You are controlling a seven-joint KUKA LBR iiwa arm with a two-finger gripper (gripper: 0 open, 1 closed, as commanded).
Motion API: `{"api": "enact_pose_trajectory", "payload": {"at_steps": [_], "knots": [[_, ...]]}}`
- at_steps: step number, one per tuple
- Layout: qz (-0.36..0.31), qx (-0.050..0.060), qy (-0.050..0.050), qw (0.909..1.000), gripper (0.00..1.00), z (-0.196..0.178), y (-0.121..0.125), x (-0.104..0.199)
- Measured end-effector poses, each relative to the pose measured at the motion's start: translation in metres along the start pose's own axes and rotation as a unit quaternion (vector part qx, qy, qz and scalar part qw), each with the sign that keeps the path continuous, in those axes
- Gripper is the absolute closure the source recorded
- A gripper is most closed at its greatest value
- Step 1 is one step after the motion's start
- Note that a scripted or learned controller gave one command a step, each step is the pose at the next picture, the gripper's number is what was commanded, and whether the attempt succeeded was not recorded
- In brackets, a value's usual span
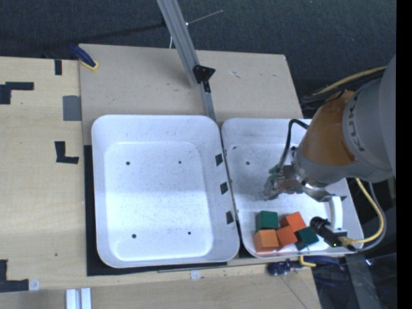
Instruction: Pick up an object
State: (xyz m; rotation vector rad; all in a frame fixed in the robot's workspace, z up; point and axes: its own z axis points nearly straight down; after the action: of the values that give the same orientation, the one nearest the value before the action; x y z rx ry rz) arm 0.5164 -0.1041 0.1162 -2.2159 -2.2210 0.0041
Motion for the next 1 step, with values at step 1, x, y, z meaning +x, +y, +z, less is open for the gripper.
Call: {"api": "enact_pose_trajectory", "payload": {"at_steps": [1], "knots": [[0.0,-0.004,-0.001,1.0,1.0,-0.0606,0.0004,0.0067]]}}
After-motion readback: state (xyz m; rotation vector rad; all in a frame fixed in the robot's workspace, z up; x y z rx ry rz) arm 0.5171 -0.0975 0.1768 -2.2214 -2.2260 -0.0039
